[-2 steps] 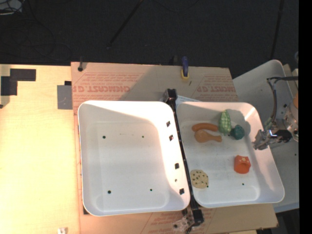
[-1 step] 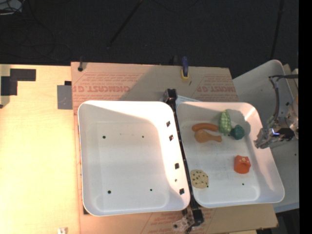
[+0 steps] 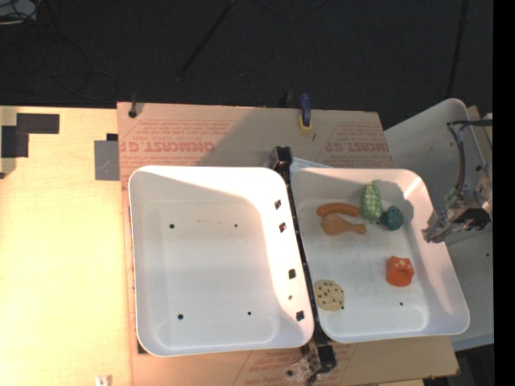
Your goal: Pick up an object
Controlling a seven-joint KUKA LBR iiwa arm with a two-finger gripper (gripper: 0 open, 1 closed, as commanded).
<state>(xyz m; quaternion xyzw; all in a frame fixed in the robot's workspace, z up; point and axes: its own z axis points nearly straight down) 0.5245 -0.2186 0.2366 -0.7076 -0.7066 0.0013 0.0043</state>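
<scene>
camera view: the hand [image 3: 457, 219] hangs at the right rim of the right bin [image 3: 438, 312], outside the bin's floor; it is too small and cluttered here to tell whether it is open or closed, and nothing can be seen held in it. every candidate lies in that right bin, to the hand's left in this view. nearest is the teal ball [image 3: 392, 218], just beside the green leafy piece [image 3: 371, 201]; past them are two orange-brown drumstick shapes [image 3: 341, 218], long axes running roughly left to right across the bin. the red block [image 3: 400, 270] sits alone, nearer the front edge, and the speckled cookie [image 3: 328, 294] lies by the divider. the left bin [image 3: 145, 256] is farther off. judged from this, the coming move is a short reach leftward and down; the red block, standing apart, looks the cleanest target.
</scene>
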